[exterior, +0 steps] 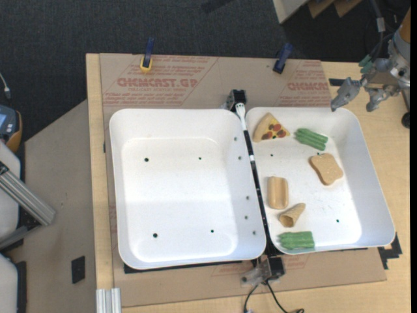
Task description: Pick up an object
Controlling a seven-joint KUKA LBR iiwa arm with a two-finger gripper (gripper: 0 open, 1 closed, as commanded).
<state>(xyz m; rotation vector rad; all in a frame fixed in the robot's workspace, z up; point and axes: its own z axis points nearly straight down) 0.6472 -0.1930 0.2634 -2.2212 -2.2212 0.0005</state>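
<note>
The right bin [359, 204] holds several toy foods: a pizza slice [270, 128], a green pod [311, 138], a tan bread slice [326, 169], a tan cylinder [278, 192], a small cone [292, 214] and a second green piece [297, 240] at the near rim. My gripper [356, 102] hangs above the bin's far right corner, beyond the food. Its fingers are open with nothing between them.
The left bin [176, 194] lies beside the right one, their rims meeting along a black clip strip [250, 162]. Both rest on a cardboard sheet [195, 77] held by clamps at the far edge. Cables run off the near edge.
</note>
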